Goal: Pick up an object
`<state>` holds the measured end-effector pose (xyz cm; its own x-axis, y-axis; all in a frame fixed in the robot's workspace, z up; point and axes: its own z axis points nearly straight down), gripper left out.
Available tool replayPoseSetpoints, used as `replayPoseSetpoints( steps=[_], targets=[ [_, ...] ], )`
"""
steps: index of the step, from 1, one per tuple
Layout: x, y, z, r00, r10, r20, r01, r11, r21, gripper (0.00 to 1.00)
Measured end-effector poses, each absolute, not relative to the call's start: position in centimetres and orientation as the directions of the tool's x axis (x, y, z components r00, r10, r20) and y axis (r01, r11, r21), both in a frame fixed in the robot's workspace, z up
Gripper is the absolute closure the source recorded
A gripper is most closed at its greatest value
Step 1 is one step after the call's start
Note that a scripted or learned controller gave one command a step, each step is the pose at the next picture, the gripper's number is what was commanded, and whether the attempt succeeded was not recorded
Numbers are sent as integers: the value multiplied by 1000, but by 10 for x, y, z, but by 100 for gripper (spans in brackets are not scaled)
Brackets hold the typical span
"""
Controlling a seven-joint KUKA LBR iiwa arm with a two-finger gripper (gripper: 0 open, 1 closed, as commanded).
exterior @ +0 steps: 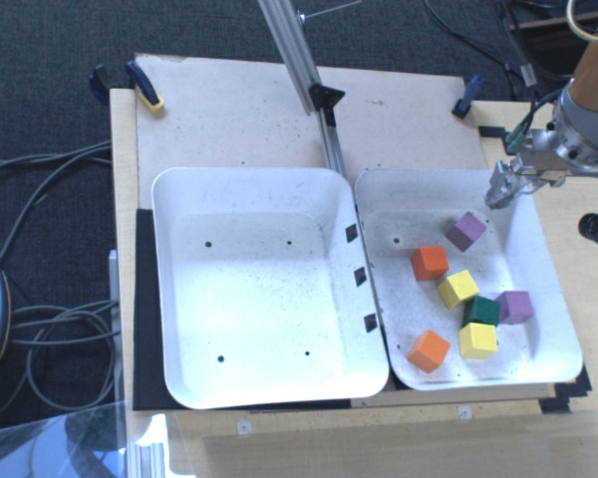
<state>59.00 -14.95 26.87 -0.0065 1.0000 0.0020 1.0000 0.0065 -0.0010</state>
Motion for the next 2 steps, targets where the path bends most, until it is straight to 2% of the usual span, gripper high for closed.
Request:
replayPoseSetpoints(
  steps=[2],
  targets=[
    [608, -43, 275, -7, 1000, 2, 1000, 7, 2, 100]
  ],
)
